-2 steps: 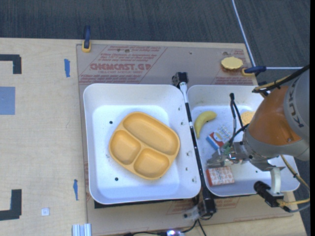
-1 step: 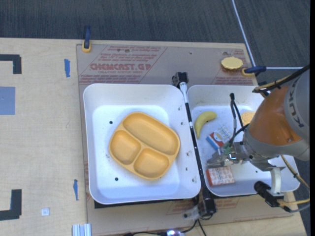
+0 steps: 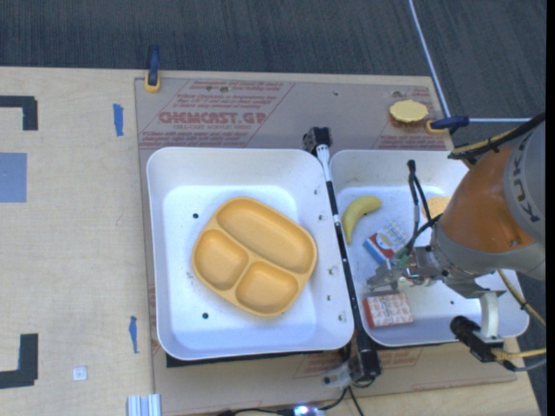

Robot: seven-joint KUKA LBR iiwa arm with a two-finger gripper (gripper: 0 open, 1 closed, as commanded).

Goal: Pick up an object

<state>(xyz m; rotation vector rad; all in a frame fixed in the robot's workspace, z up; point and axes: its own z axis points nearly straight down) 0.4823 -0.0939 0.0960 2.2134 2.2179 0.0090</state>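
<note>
From the overhead camera we see the grey-and-orange arm (image 3: 486, 211) reaching into the right bin (image 3: 434, 165), its gripper (image 3: 388, 276) low among the items there. We cannot tell how its jaws stand. A small blue-and-white packet (image 3: 381, 243) lies just beyond the tips, a red carton (image 3: 388, 309) just nearer, a banana (image 3: 359, 212) farther off. The left bin (image 3: 173, 232) holds a yellow divided plate (image 3: 251, 256).
</note>
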